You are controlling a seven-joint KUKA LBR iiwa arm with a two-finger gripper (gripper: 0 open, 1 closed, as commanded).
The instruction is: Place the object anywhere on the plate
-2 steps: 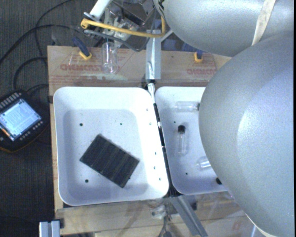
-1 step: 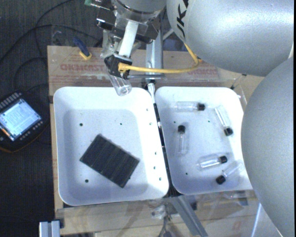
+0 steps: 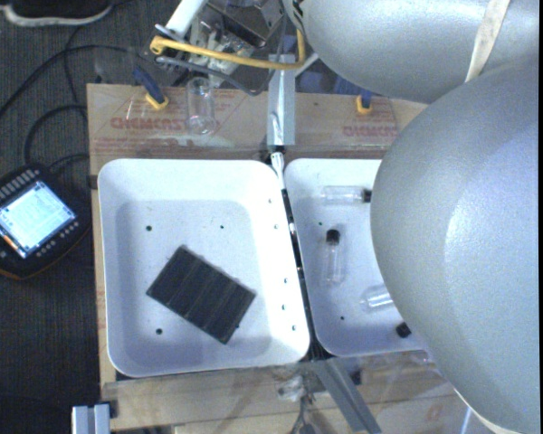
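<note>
Tool (image 3: 199,48) (grip state impossible to tell) above left bin (image 3: 118,242), arm (image 3: 462,242) over right bin (image 3: 308,242).

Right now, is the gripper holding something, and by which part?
Yes: the gripper holds a clear tube by its upper end, above the board behind the left bin.

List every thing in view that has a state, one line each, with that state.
dark ribbed plate: lying flat in the left bin, turned at a slant, nothing on it.
left bin: holds the plate.
right bin: holds clear tubes, partly covered by the arm.
clear tube: lying on the right bin's floor, dark cap at its far end.
gripper: above the bench beyond the left bin, gripping a clear tube.
handheld screen: lit.
</note>
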